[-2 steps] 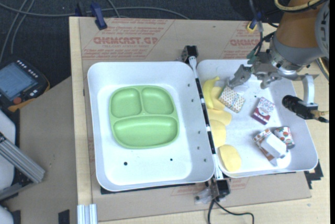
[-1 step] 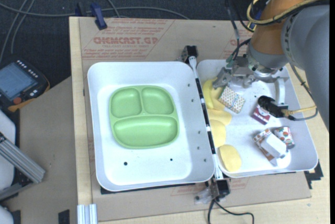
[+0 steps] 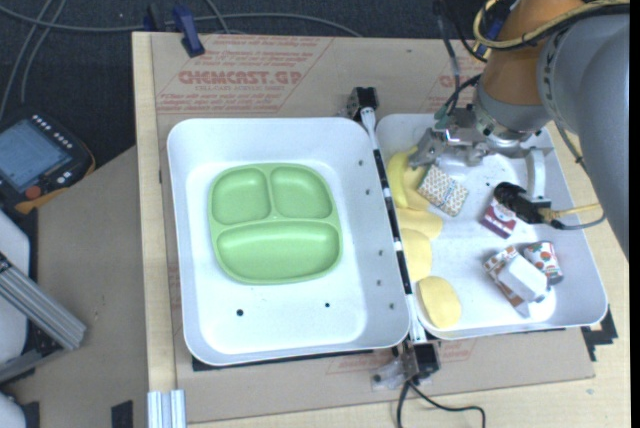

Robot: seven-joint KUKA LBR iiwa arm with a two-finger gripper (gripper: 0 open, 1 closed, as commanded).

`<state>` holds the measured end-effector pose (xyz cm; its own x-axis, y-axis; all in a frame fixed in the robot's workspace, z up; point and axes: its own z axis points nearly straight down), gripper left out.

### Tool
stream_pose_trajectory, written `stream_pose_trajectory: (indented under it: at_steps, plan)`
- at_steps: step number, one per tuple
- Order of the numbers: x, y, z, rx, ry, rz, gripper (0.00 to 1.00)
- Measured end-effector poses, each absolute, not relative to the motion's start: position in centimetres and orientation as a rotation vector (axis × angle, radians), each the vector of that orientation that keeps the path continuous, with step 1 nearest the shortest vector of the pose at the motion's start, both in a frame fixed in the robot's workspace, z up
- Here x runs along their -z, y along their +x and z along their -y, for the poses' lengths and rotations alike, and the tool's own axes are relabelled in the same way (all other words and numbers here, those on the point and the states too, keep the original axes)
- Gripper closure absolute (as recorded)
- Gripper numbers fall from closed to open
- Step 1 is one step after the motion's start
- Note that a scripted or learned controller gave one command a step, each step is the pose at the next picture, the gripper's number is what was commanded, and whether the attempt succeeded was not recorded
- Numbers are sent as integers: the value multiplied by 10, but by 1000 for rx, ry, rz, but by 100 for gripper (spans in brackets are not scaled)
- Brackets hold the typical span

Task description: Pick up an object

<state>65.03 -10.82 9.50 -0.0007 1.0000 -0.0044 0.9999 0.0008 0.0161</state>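
Observation:
The right bin (image 3: 583,288) holds several small objects. A checkered packet (image 3: 444,190) lies near its back left, beside a pale yellow banana-shaped piece (image 3: 401,178). A red-and-white packet (image 3: 503,215) and a small white-and-red carton (image 3: 522,274) lie to the right. A yellow oval piece (image 3: 438,300) rests at the front left, with another yellow piece (image 3: 418,250) behind it. My gripper (image 3: 455,144) hangs low over the back of this bin, just behind the checkered packet. The wrist hides its tips, and nothing shows held in it.
The left bin (image 3: 190,246) holds a green divided plate (image 3: 275,222). A black clamp (image 3: 364,102) sits at the back where the bins meet. The grey arm with its orange band (image 3: 535,26) crosses the right bin's back right corner. Cables trail over that side.

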Motion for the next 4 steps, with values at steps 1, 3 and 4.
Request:
stream_pose_trajectory:
  at_steps: [1, 3, 4]
  plan:
    - [-95, 652, 105, -9, 2209, -2208, 0]
    - [-84, 579, 121, 2, 2223, -2220, 0]
    - [-95, 580, 120, -1, 2223, -2219, 100]
